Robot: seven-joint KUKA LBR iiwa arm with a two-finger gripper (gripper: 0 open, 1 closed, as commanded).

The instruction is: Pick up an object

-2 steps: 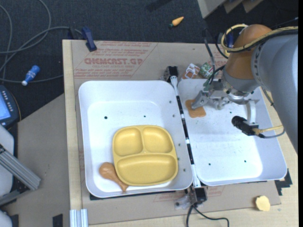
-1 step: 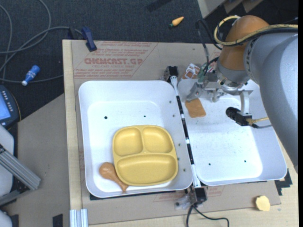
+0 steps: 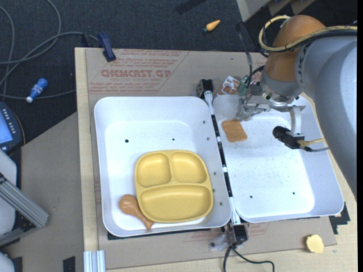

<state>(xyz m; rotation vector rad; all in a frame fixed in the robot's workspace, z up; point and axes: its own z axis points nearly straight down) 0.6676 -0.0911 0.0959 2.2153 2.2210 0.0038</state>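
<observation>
One flat tan piece lies at eleven o'clock in the right bin, the gripper poised just above it, its opening impossible to tell; next comes a short descent and grasp.

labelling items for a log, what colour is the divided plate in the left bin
Yellow. The divided plate shows plainly in the camera view, lying in the left bin.

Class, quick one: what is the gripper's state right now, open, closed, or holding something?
Gripper: cannot be told; it sits low at the far end of the right bin, just above the brown flat piece.
</observation>
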